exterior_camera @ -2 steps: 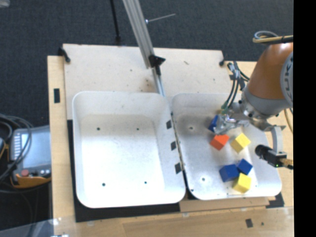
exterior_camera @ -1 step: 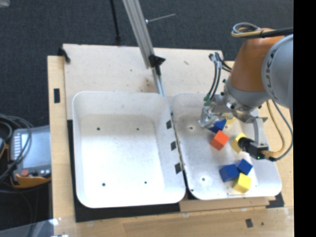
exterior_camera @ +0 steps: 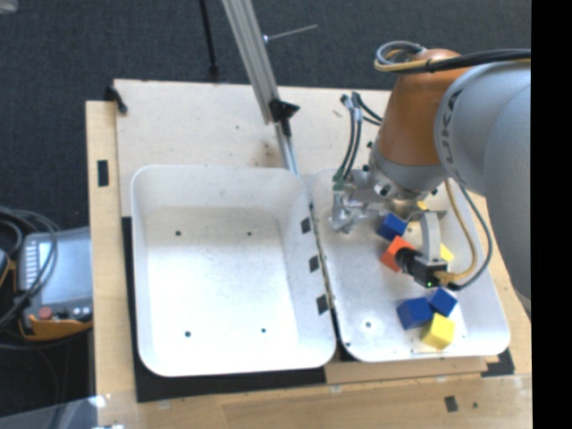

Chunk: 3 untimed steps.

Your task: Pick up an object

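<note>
Where the grey arm [exterior_camera: 487, 105] reaches in from the right, its orange band stands above the wrist and the gripper [exterior_camera: 344, 214] hangs low over the right bin [exterior_camera: 380, 354], in that bin's far left part, just beside the wall it shares with the left bin [exterior_camera: 147, 239]. Whether the gripper is open or closed cannot be told from this slant, since the metal parts at its tip run together. The things to pick all lie in the right bin. A blue block [exterior_camera: 391, 227] sits just to the right of the gripper, partly under the wrist, and an orange block [exterior_camera: 391, 256] lies just in front of it, close to it or touching; which of the two cannot be told. Near the front right corner of the same bin three more blocks bunch together: a darker blue block [exterior_camera: 412, 312], a second blue one [exterior_camera: 443, 301] tilted against its right side, and a yellow block [exterior_camera: 437, 332] touching both from the front. The left bin shows its white floor with a few dark specks. Both bins rest on a pale bench [exterior_camera: 179, 119], and behind them a slim aluminium rail [exterior_camera: 248, 43] slants down to a black clamp [exterior_camera: 283, 111] near the far edge where the bins meet.
</note>
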Each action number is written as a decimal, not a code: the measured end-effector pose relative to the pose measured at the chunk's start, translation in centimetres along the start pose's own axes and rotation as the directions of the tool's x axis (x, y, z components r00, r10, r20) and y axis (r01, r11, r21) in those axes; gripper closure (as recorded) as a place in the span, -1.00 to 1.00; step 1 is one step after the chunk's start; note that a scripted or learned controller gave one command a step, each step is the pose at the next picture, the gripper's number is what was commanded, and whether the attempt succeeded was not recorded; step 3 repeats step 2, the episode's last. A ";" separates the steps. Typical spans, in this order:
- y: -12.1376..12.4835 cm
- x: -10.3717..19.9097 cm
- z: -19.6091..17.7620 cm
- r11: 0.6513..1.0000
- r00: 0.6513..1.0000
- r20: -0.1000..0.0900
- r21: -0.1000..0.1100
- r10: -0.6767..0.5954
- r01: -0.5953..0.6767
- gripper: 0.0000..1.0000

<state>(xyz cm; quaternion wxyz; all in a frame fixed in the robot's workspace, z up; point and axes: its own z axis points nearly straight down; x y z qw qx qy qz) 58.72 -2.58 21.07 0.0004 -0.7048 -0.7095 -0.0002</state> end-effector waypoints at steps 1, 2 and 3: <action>0.7 5.2 0.4 1.000 1.000 0.000 -0.002 -0.001 0.001 1.00; 2.3 9.8 -0.7 1.000 1.000 -0.001 -0.003 -0.001 0.001 1.00; 2.3 9.8 -0.7 1.000 1.000 -0.001 -0.003 -0.001 0.001 1.00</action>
